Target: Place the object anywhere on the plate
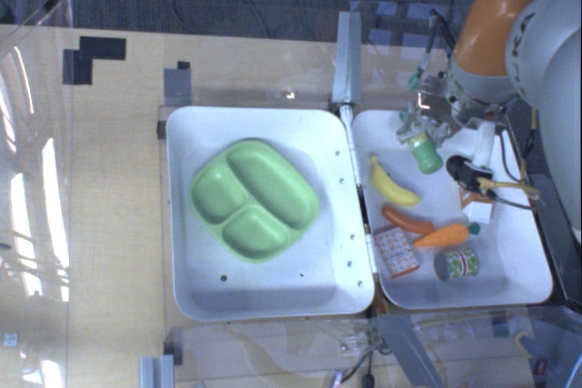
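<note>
Pincer (426, 130) hangs over the far end of the view's right-hand bin (536, 282), and whether it is apart or together I cannot tell from this angle. Directly beneath it, touching or nearly touching, is a small green bottle (426, 157), inside that bin and well apart from the plate. Findings, by size: pale wooden tabletop (100, 195); left-hand bin (191, 286) carrying the green three-compartment plate (255, 198), roughly central. Right-hand bin also contains a banana (393, 183), a carrot (442, 236), a red-checked packet (397, 252) and a small can (456, 263), all grouped near the middle.
</note>
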Tool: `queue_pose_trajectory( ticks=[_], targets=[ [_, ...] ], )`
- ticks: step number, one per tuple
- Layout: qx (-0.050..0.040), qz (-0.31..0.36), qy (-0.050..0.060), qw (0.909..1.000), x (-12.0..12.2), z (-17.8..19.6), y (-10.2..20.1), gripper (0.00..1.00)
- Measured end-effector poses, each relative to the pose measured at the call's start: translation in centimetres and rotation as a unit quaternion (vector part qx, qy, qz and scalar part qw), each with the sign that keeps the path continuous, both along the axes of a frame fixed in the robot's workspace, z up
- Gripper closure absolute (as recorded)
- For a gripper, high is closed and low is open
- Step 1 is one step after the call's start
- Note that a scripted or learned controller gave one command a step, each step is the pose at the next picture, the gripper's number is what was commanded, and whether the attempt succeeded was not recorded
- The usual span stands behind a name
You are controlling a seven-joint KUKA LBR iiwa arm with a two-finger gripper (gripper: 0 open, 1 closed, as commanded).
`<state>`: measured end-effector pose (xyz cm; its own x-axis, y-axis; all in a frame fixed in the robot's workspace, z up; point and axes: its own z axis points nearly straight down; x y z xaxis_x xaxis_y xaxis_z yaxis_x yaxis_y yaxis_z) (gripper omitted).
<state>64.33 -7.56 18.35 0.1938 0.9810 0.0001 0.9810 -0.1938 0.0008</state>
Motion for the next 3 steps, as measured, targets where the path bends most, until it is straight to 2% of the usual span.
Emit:
queue_pose_trajectory(
  ticks=[1,2,3],
  targets=[
    [0.0010,0.014,0.001,0.9999,-7.2,-0.1,5.3,1.00],
    [0.0008,0.044,0.001,0.9990,-3.8,-0.1,11.8,1.00],
    [0.0008,0.101,0.002,0.9949,-7.1,-4.5,19.9,1.00]
  ],
)
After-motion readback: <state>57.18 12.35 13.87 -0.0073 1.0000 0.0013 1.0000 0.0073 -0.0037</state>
